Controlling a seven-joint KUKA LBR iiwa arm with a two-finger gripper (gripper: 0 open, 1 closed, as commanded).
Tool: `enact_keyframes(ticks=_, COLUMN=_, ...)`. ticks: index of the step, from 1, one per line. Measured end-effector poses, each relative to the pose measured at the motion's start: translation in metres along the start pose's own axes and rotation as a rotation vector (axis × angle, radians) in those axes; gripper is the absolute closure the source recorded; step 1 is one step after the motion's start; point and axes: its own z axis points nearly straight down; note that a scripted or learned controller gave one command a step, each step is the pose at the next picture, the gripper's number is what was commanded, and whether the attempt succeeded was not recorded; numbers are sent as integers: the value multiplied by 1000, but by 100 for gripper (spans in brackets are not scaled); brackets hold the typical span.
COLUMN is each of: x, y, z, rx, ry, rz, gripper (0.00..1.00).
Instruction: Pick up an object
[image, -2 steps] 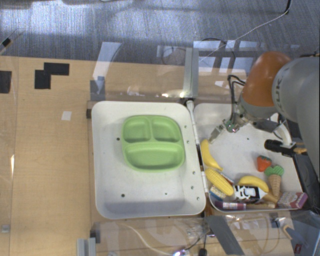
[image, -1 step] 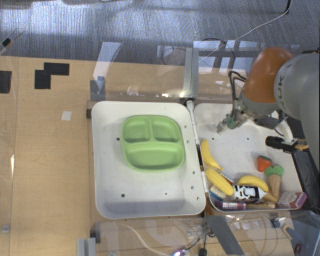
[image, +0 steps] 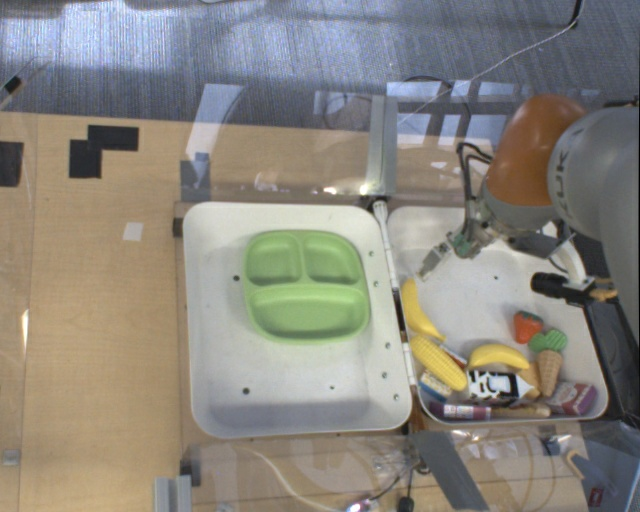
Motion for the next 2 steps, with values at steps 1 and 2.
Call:
enact_keyframes(ticks=1, x=-9, y=25, z=-42, rx=12, ry=4, rz=317, gripper=0)
enact_keyframes(ticks=2, x=17, y=-17, z=13, rx=6, ry=1, rz=147, gripper=0)
